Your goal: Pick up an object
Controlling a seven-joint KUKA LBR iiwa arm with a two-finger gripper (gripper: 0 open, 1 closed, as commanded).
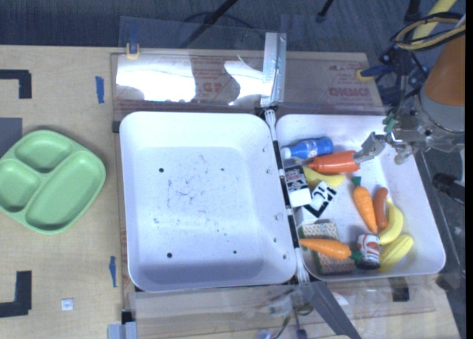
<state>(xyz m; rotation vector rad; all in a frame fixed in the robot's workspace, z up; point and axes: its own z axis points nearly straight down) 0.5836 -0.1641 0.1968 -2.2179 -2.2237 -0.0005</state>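
The gripper [367, 151] hovers by the red-orange toy [332, 161] in the crowded right bin [432, 216], finger state unclear; neighbours crowding close could spoil any grasp.

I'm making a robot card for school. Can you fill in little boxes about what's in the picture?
left bin: white, a few dark specks
right bin: piled with toy food
toys: blue bottle, red-orange pepper, carrots, banana, small can
claw: over the right bin, by the pepper
outside the bins: green divided plate, far left
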